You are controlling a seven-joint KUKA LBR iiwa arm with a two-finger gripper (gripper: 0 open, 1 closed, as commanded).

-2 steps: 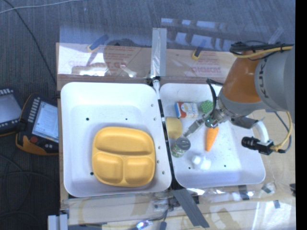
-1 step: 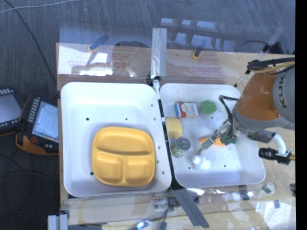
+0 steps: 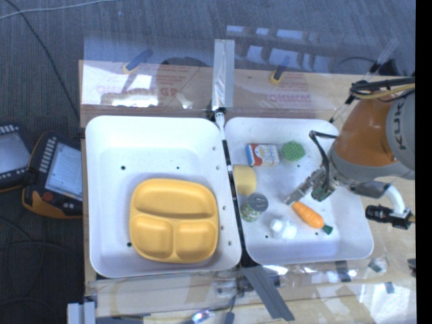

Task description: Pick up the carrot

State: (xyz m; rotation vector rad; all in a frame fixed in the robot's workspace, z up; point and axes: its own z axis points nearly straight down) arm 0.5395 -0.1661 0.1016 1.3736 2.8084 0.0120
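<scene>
From my remote feed I look down on a dark grey carpeted floor (image 3: 81, 19) with a thin pale cable (image 3: 67, 4) trailing across its upper left. The counter (image 3: 304, 90) is pale wood, its back strip covered in clear plastic sheeting that catches a bluish glare from overhead light. An upright grey metal post (image 3: 223, 73) stands at the middle of the back edge. On the floor to the left lies a handheld control pendant (image 3: 57, 174) with an orange underside and a lit screen, beside another dark device (image 3: 12, 155).
</scene>
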